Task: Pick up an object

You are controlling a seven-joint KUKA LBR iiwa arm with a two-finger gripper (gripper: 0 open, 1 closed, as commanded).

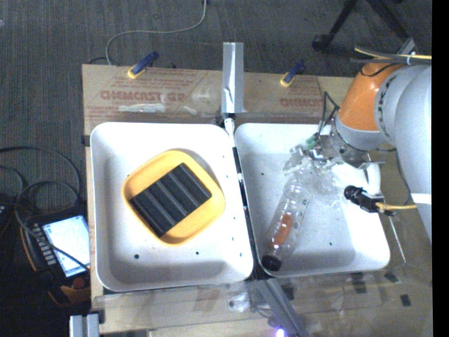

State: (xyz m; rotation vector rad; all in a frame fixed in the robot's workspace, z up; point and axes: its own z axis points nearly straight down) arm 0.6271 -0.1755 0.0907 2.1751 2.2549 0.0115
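- Clear plastic bottle with a dark cap and an orange-brown patch inside lies on its side in the right white bin, cap end near the front-left corner, body slanting up toward the arm.
- Crumpled clear plastic sits touching the bottle's upper end.
- Grey arm with the orange band reaches over the right bin's far right; the end effector hangs by the crumpled plastic, and I cannot tell its state.
- Yellow tray with a black ribbed insert rests in the left white bin on the counter.
- Judgement: the bottle looks light, thin-walled, slippery and prone to roll; gripping across mid-body seems best.
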